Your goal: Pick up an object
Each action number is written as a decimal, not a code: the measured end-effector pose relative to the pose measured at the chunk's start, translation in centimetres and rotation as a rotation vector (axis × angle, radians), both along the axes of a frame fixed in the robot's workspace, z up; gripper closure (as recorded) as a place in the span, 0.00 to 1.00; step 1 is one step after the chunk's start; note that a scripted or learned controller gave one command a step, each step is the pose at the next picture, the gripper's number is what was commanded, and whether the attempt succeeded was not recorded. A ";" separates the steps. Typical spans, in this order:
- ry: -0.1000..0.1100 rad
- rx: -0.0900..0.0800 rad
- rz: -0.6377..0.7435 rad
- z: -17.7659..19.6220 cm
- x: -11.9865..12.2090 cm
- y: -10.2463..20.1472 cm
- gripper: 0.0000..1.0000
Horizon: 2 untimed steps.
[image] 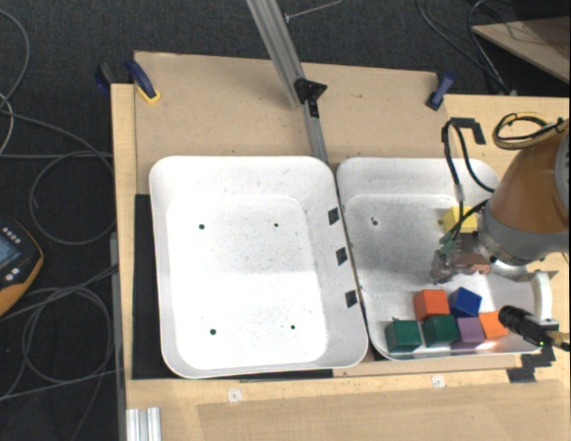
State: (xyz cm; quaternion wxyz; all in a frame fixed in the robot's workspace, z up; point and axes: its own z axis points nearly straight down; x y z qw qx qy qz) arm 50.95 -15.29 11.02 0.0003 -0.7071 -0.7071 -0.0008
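Camera view: your two-finger gripper (448, 263) hangs just above the orange cube (431, 301) in the right white bin (386, 219); its opening I cannot tell. Centre over one cube before descending.

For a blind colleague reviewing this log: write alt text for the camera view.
A grey and orange robot arm reaches from the right into the right white bin, its end effector low above a cluster of coloured blocks in the bin's near corner. The left white bin sits alongside on a wooden bench.
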 end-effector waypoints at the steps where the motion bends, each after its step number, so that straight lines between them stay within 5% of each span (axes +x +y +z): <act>1: -0.007 -0.003 0.003 5.6 0.6 1.0 1.00; 2: -0.008 -0.004 0.002 11.9 0.3 1.1 1.00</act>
